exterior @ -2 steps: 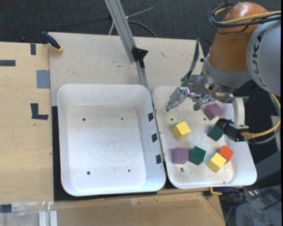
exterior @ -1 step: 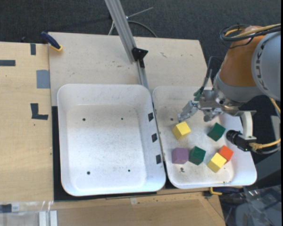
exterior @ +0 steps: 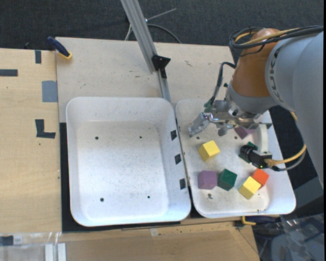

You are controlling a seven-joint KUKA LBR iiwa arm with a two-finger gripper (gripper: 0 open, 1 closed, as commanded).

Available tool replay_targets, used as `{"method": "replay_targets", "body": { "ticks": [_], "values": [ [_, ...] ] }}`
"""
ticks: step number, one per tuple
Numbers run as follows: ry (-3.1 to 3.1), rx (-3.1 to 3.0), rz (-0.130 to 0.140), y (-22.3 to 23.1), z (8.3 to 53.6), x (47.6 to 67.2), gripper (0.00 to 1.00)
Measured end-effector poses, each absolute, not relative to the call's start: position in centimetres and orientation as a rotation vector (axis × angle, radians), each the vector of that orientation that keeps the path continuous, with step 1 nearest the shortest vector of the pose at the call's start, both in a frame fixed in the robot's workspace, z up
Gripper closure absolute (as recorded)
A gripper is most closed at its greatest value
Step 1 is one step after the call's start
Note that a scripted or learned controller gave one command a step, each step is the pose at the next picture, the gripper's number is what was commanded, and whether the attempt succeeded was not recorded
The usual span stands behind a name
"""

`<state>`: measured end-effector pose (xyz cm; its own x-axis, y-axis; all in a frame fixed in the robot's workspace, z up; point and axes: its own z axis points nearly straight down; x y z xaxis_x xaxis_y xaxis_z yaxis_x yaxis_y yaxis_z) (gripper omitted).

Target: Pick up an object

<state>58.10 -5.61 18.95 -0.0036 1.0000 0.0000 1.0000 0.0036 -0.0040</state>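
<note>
The blocks are sitting loose in the right bin [exterior: 285, 200] at the frame's lower right, waiting to be picked: a yellow block [exterior: 250, 187], green block [exterior: 227, 179], purple block [exterior: 207, 179]. Farther up, the gripper [exterior: 205, 123] is hanging above another yellow cube [exterior: 209, 150], fingers spread, holding nothing, arm bending in from the right.

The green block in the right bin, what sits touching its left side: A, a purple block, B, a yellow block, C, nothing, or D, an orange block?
A: the purple block lies right against the left side of the green block, low in the right bin.
</note>
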Motion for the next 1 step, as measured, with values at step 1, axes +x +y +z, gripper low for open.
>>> {"method": "replay_targets", "body": {
  "ticks": [1],
  "values": [
    [-2.225, -2.219, 0.001, -6.18, 19.17, 60.12, 0.0]
  ]
}}
